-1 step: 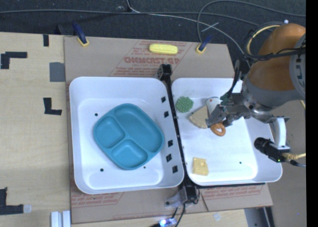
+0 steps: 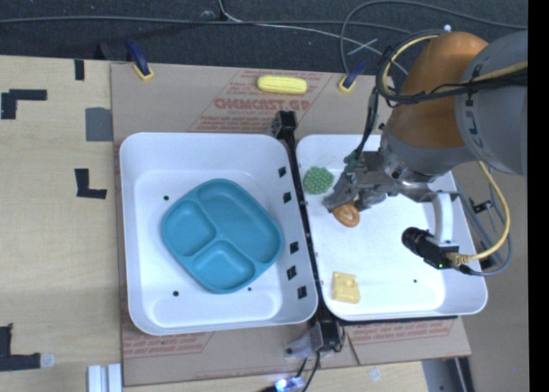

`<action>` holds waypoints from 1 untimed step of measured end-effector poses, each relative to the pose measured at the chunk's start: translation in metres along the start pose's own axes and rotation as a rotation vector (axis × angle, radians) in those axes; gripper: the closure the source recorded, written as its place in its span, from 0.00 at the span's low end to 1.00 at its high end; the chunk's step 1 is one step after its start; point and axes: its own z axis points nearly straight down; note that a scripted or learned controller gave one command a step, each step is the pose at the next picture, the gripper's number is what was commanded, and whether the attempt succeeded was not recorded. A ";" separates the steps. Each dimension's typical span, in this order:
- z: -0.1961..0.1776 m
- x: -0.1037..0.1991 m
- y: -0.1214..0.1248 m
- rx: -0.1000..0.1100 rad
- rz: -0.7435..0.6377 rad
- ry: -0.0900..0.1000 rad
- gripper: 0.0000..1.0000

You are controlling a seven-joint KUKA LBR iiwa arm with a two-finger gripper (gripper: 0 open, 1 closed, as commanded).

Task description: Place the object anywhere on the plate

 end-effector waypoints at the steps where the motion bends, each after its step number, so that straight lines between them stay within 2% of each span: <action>1: 0.013 0.046 0.020 0.000 0.000 0.000 1.00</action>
